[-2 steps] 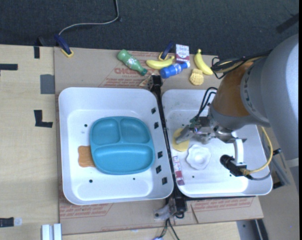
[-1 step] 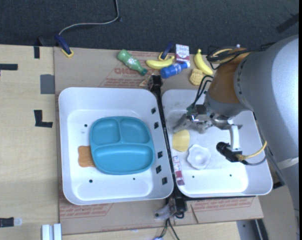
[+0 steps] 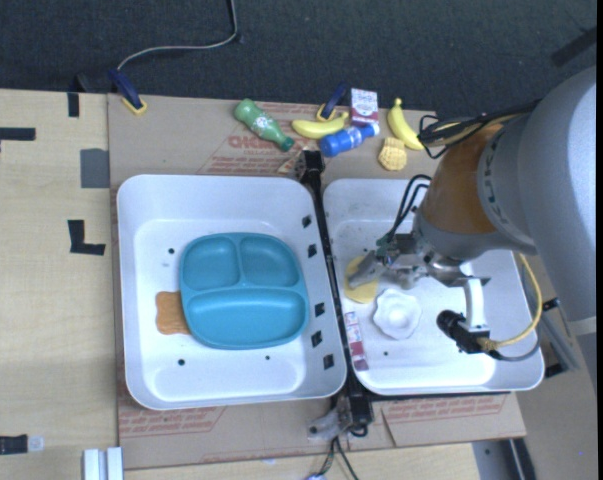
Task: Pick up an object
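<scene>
The right bin (image 3: 501, 368) holds a yellow object (image 3: 361, 290) near its left wall, a white cup-like object (image 3: 396, 314) beside it, and a small red-and-white packet (image 3: 354, 336) by the divider. My gripper (image 3: 389, 258) hangs low over the bin's left part, just above the yellow object and close to the white one. The wrist hides what lies directly under it. In the left bin (image 3: 141, 218) a blue divided plate (image 3: 245, 290) lies flat, with a tan flat piece (image 3: 168, 313) sticking out from under its left edge.
Behind the bins on the cardboard lie a green bottle (image 3: 263, 125), a banana (image 3: 319, 126), a blue bottle (image 3: 343, 140), a small carton (image 3: 364, 103), a second banana (image 3: 406, 126) and a corn piece (image 3: 392, 152). The arm's bulk covers the right bin's right side.
</scene>
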Tool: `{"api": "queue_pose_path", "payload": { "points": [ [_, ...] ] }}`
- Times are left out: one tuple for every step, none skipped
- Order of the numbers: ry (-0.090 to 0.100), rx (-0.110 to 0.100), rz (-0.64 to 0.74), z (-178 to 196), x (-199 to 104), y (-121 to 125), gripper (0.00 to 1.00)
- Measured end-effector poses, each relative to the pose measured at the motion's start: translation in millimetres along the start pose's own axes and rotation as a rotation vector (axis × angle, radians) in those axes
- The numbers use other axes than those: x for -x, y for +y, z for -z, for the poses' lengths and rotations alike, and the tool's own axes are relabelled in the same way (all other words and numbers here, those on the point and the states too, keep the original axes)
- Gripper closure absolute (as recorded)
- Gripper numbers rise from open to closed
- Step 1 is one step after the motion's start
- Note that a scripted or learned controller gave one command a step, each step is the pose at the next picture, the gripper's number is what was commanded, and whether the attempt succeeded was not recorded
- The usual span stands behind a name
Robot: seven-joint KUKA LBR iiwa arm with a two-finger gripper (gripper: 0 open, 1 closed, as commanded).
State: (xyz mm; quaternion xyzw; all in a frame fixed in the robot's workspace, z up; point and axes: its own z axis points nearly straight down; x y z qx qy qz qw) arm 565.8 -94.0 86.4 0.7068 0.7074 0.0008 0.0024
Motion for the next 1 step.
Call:
{"api": "queue_pose_path", "payload": {
  "points": [
    [0.001, -0.001, 0.000, -0.5, 0.0, 38.0, 0.00]
  ]
}}
